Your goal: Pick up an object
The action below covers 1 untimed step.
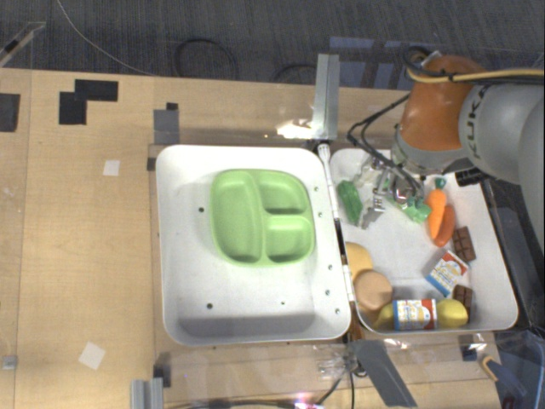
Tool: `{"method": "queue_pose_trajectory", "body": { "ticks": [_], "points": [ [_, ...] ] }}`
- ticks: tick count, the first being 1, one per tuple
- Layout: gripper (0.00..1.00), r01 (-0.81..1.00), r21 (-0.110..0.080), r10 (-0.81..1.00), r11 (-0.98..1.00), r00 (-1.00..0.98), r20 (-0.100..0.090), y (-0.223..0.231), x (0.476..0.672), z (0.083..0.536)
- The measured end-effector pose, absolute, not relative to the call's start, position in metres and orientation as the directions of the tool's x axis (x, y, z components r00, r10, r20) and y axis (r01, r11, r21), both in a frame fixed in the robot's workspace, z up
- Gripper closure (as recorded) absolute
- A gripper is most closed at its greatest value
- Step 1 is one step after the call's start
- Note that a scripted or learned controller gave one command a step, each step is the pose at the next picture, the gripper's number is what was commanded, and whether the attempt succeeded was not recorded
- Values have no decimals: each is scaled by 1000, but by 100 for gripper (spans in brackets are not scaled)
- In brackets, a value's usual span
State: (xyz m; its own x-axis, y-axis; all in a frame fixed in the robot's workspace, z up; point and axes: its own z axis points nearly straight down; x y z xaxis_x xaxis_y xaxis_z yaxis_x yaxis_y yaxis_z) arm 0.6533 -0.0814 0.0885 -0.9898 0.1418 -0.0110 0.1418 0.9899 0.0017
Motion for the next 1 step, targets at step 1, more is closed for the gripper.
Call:
{"method": "queue_pose_trajectory", "body": {
  "ticks": [1],
  "points": [
    [0, 81, 0, 81, 997, -997, -5, -85, 664, 89]
  ]
}}
